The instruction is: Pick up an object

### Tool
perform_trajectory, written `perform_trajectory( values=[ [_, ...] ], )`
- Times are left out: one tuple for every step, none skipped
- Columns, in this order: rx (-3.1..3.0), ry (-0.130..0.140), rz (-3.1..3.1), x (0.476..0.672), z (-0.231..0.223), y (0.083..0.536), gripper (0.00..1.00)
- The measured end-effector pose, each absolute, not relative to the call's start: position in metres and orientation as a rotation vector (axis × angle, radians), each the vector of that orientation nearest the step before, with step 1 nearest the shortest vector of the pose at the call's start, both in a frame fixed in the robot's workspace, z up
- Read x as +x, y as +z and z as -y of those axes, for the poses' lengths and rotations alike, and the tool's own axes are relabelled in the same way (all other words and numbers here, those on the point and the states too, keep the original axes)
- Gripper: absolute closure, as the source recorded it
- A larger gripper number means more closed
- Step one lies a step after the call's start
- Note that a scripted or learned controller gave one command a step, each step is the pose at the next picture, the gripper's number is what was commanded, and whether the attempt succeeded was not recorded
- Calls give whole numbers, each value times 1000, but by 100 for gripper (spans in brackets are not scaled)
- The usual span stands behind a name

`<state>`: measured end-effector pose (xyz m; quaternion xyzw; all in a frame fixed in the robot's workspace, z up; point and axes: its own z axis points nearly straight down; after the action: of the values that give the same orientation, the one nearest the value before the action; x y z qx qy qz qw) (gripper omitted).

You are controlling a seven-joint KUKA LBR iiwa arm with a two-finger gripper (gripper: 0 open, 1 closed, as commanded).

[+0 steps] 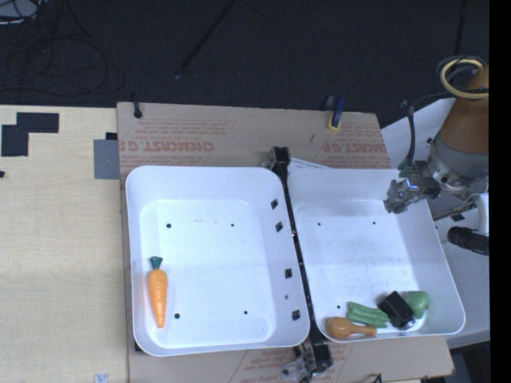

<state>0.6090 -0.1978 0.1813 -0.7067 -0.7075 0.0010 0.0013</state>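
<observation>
An orange carrot with a green top lies in the left bin, near its front left corner. In the right bin, along the front edge, sit an orange pear-shaped piece, a green pod, a black block and a green rounded piece. The gripper hangs over the right bin's right rim, well behind those objects, with nothing seen between its fingers.
The arm's grey wrist and orange band enter from the right. A black divider runs between the two bins. Both bins rest on a cardboard sheet. A blue clamp stands at the cardboard's back edge.
</observation>
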Motion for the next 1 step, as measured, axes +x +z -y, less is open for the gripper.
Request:
perform_trajectory(
  values=[
    [-2216,3,2225,645,212,112,100]
  ],
)
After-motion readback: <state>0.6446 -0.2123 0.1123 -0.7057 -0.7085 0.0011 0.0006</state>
